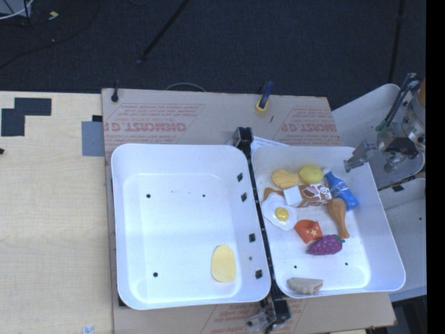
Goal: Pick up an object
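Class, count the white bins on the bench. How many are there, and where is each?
2. The left bin holds a pale yellow piece; the right bin holds the toy food pile.

Overhead, slanted — both bins (122,186)

Grey metal hand (375,153) with dark joints and thin silver rods; orange band (418,87) and pale wrist parts above, partly cropped.
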`<action>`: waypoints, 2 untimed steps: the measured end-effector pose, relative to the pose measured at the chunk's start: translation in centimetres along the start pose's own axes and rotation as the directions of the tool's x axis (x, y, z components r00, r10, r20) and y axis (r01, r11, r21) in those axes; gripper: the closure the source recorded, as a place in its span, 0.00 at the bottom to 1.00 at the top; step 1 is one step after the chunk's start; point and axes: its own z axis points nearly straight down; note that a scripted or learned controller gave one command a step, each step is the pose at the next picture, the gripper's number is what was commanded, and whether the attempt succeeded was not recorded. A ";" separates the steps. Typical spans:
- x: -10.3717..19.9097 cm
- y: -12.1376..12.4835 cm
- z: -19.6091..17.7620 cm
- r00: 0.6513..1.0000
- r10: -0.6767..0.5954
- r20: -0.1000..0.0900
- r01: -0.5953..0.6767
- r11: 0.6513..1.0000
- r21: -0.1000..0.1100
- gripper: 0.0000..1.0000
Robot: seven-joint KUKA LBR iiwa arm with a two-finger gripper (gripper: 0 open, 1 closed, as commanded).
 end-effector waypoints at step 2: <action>11.1 -1.0 17.4 1.000 0.002 0.000 -0.002 1.000 0.003 0.00</action>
